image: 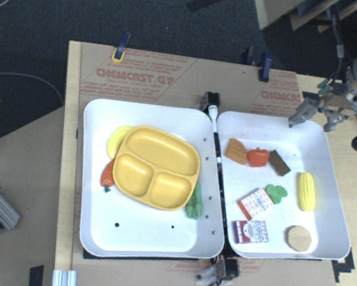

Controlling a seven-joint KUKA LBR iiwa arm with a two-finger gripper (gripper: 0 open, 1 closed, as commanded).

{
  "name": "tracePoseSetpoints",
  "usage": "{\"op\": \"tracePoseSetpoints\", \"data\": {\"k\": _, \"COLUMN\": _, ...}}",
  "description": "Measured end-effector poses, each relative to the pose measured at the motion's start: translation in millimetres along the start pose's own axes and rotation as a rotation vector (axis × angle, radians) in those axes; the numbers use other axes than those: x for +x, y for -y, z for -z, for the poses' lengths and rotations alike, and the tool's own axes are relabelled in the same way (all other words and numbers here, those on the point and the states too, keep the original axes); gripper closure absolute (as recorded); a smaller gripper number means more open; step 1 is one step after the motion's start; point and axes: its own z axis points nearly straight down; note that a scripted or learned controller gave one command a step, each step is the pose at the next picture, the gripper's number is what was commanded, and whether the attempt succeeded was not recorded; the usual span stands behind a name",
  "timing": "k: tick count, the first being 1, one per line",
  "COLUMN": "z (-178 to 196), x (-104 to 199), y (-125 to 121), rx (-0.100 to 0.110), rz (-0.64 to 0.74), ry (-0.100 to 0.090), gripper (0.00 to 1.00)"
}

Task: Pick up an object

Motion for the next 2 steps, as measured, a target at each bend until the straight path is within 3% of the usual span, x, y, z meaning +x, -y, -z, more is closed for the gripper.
{"op": "tracePoseSetpoints", "data": {"k": 1, "z": 7.6, "x": 0.2, "y": -2.6, "rx": -0.013, "rz": 0.002, "ry": 0.003, "gripper": 0.0}}
{"op": "tracePoseSetpoints", "data": {"k": 2, "z": -39.0, "x": -0.4, "y": -10.5, "rx": -0.007, "rz": 0.004, "ry": 0.002, "gripper": 0.0}}
